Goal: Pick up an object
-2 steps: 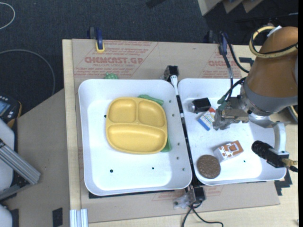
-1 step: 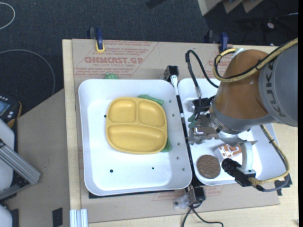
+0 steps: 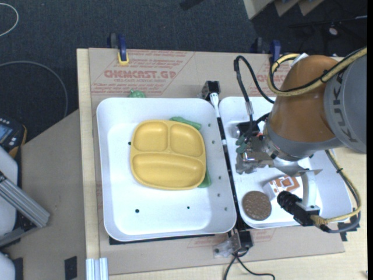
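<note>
A yellow divided plate (image 3: 169, 155) lies in the left bin (image 3: 116, 203), on top of a green thing (image 3: 187, 122) that peeks out at its far and right edges. In the right bin (image 3: 344, 200) a brown round disc (image 3: 256, 205) lies near the front left corner. Just right of it is an orange-and-white packet (image 3: 285, 184). My gripper (image 3: 247, 155) hangs low over the left part of the right bin, behind the disc and packet and close to the wall between the bins. The arm's orange band hides much of that bin.
A small green scrap (image 3: 136, 94) lies on the cardboard bench top just behind the left bin. Blue clamps (image 3: 121, 44) hold the board at its far edge. The front half of the left bin is bare white floor.
</note>
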Robot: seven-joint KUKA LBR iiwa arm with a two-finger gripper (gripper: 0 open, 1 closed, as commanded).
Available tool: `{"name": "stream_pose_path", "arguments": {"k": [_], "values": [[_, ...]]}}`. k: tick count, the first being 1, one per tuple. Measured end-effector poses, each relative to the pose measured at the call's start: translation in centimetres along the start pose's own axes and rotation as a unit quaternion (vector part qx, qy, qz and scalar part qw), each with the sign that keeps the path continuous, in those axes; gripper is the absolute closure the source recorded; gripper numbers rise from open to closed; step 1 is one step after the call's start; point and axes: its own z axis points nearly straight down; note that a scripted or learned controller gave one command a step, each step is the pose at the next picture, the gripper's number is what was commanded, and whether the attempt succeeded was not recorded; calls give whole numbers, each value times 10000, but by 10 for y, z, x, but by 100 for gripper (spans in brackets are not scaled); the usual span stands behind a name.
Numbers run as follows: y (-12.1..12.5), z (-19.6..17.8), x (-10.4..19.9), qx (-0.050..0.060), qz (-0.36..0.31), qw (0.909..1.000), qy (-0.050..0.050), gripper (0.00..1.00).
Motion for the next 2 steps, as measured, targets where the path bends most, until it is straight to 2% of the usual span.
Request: {"name": "stream_pose_path", "arguments": {"k": [1,2], "values": [[1,-10,0,-10,4,10000,0,100],[1,-84,63,-36,-45,10000,19,100]]}}
